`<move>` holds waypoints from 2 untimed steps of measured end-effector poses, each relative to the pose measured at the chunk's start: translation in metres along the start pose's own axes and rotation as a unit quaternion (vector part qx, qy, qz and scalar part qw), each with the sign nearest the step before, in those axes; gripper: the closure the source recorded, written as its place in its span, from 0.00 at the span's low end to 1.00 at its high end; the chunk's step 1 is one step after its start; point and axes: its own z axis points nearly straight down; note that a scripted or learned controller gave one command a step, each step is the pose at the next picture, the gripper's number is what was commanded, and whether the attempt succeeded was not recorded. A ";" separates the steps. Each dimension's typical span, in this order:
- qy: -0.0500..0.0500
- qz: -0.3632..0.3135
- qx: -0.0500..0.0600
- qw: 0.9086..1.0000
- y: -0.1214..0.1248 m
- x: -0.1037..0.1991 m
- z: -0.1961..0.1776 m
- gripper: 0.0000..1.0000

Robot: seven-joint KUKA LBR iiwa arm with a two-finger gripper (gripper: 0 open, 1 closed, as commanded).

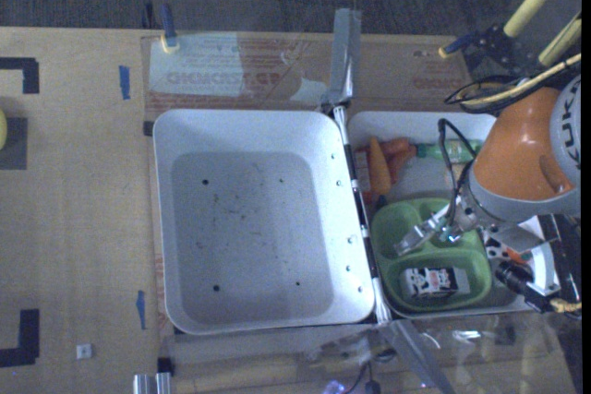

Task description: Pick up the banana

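**Banana not located; gripper low over the right bin**

- Far left: yellow sliver (pixel 3 132) cut off by the frame edge, lying on the bench (pixel 74 226), well apart from both bins. Too little of it is in frame to call it the banana.
- Left bin (pixel 162 198): bare white floor with a few specks.
- Right bin (pixel 406 117): orange pieces (pixel 380 163) near the back-left corner, a green tray (pixel 392 231) in front of them, and a black-and-white item (pixel 432 281) sitting in the tray.
- Gripper (pixel 432 233) is down over the green tray. How far open it is, and whether it has hold of anything: cannot tell at this resolution.
- Arm (pixel 522 161) covers the right part of that bin.
- Where the banana is: cannot tell. My guess is under the arm, or else that sliver at far left.

Doing this step well, in my judgement:
- Confirm the target before closing. Nothing right under the gripper reads as a banana.
- If it sits against the tray wall or the bin wall, come straight down and span its short axis mid-length.
- Keep clear of the tray rim so the tray doesn't lift with it.
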 end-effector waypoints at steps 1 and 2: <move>0.000 0.116 0.003 0.993 -0.009 0.010 0.001 0.00; 0.001 0.231 0.007 0.973 0.016 -0.005 -0.006 0.00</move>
